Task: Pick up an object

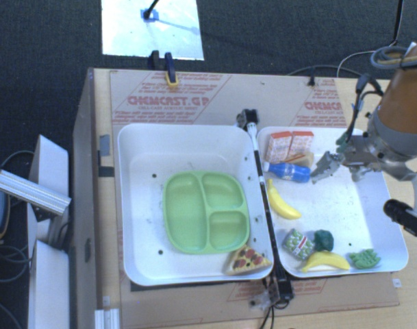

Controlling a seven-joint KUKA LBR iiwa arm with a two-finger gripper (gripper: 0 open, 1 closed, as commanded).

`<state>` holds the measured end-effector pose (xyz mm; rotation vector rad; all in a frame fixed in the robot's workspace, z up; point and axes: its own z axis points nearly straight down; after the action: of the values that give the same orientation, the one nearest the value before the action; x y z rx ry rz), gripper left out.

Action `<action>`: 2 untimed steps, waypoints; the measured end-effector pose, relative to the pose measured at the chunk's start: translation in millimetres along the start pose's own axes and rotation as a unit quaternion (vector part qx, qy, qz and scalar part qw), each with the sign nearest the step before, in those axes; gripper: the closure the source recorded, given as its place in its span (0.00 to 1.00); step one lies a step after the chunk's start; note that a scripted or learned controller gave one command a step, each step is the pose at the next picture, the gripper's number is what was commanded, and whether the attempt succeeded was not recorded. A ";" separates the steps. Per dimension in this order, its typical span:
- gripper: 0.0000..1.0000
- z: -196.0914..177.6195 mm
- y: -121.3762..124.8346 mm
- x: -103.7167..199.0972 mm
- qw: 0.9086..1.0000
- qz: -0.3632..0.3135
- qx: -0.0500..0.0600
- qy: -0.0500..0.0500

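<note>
In the right bin [348,208] lie two orange-and-white cartons [290,144], a blue bottle [289,172] on its side, a yellow banana [283,205], a second banana [324,260], a green-and-white packet [298,243], a dark green lump [324,239] and a light green leafy piece [364,258]. My gripper [325,166] hangs over this bin just right of the blue bottle's cap end. Its fingers are open with nothing between them. The grey arm with its orange band [403,105] comes in from the right.
The left bin [143,184] holds a green divided plate [207,211] and a toy pizza slice [247,259] at its front right corner. A black rod [259,177] runs along the wall between the bins. A black part [403,216] sticks in over the right rim.
</note>
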<state>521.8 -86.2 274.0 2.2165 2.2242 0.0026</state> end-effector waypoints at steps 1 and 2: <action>0.00 86.6 -27.6 -51.0 1.000 0.002 0.001 0.000; 0.00 78.1 -1.6 -110.0 1.000 0.002 0.000 -0.001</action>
<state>520.8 -196.1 195.9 2.2193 2.2196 0.0005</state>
